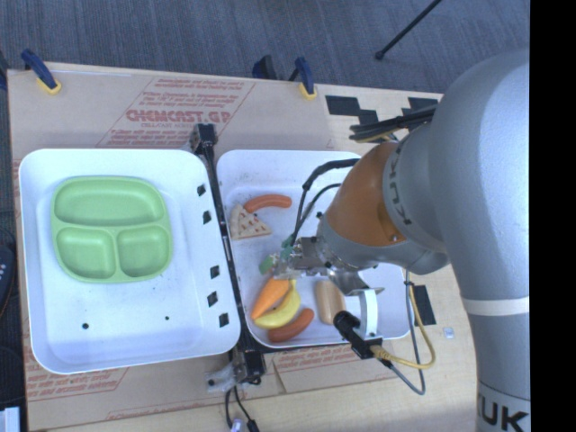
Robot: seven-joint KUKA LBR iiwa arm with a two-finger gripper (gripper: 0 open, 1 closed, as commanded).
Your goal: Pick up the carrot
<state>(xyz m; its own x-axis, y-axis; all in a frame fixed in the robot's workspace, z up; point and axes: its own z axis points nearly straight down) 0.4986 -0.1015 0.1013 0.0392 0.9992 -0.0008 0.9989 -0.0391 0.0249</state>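
Cardboard [180, 106] printed with red lettering covered the table, clamped at its far edge, with grey carpet [180, 16] beyond. Two white bins sat on it: the left bin [36, 268] held a green divided tray [112, 228], and the right bin [261, 165] held the carrot [271, 297], orange and tapered, lying on a yellow banana [283, 312] near the front. The jaws hung just above the carrot's green top; their state I cannot tell.

A robot lab: clamped cardboard bench [180, 106], white bins [36, 268], KUKA arm [486, 205].
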